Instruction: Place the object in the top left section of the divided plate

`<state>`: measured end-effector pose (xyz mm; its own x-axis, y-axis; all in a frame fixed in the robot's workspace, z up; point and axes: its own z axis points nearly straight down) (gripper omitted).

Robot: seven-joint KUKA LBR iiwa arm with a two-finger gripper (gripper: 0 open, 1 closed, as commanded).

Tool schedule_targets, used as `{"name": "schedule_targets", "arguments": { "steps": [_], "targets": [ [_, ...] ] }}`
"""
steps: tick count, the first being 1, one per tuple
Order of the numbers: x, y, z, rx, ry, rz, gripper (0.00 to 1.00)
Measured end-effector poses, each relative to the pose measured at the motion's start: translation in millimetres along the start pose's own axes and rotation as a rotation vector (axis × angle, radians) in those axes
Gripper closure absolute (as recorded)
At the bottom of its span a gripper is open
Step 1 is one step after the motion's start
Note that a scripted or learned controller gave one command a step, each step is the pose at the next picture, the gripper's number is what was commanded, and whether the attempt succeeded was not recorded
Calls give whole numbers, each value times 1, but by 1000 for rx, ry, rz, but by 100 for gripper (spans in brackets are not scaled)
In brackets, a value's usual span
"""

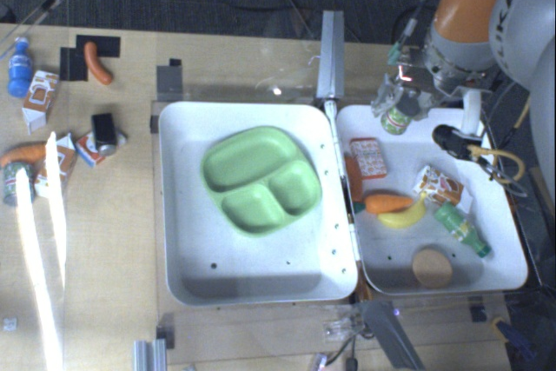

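Claw [398,104] over the right bin's far edge
It grips a small green can [396,119]; the green plate [261,178] sits well apart, left.

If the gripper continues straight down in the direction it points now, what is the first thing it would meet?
The gripper points down at the back left corner of the right bin, with a small green-white object at its tip. Below seems to be bare bin floor near the rim, though depth is unclear from this slanted view.
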<state>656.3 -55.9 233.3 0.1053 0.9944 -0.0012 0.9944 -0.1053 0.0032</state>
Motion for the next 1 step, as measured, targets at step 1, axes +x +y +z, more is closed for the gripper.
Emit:
{"name": "schedule_targets", "arguments": {
  "steps": [1],
  "targets": [
    [72, 6, 47, -4, 2, -520, 100]
  ]
}}
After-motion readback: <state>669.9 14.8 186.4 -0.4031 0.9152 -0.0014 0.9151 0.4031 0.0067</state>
